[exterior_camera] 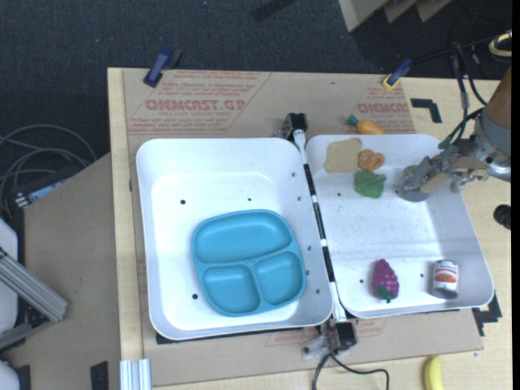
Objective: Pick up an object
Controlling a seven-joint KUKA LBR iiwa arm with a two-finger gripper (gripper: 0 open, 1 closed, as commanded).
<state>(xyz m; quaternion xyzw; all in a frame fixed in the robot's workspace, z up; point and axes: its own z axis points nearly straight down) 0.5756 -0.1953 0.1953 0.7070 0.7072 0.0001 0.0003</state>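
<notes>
Camera view: tabletop (122,218) carried two white bins side by side. Left bin (162,177) held a blue three-compartment tray (248,260), lying slightly rotated, in the bin's centre-to-near part.

Right bin (406,226) held the loose items. Far-left corner: a tan bread slice (343,154), with an orange-brown pretzel-like piece (371,160) just beside it on its right. A green leafy item (370,184) sat just nearer than those two, touching or nearly touching the pretzel piece; couldn't tell which. Near side: purple grape bunch (385,279) and, to its right, a small red-labelled can (444,278) close to the near-right corner, well apart from the far group.

End effector (413,184) came in from the right, over the far-right part of the right bin, to the right of the green item with a small gap between them. Nothing visible between the fingers. Couldn't tell if the fingers were spread or pressed together; they read as one grey blob.

Outside the bins: an orange carrot-like item (367,125) on the tabletop just beyond the right bin's far edge, a yellow banana end (434,374) at the near edge.
</notes>
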